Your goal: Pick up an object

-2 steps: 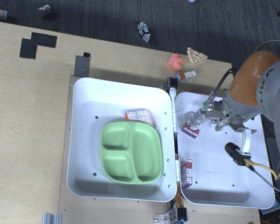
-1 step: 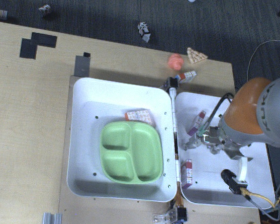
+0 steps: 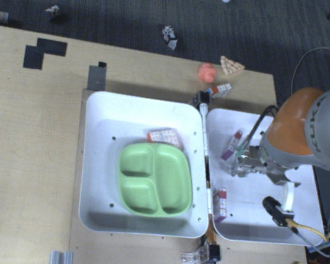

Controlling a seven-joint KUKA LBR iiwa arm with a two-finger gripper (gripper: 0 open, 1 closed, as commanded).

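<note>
My gripper hangs low over the middle of the right bin, reaching in from the right. A small purple and pink tube lies just up and left of it, near the bin's back left corner. A second tube with a red band lies by the left wall, below and left of the gripper. I see nothing between the gripper and the bin floor. The left bin holds a green divided plate, with a red-and-white patterned packet behind it.
The grey arm with its orange band covers the right bin's right side. On the bench behind the bins lie a pink ball, a triangular slice-shaped toy and a small red-and-white marker.
</note>
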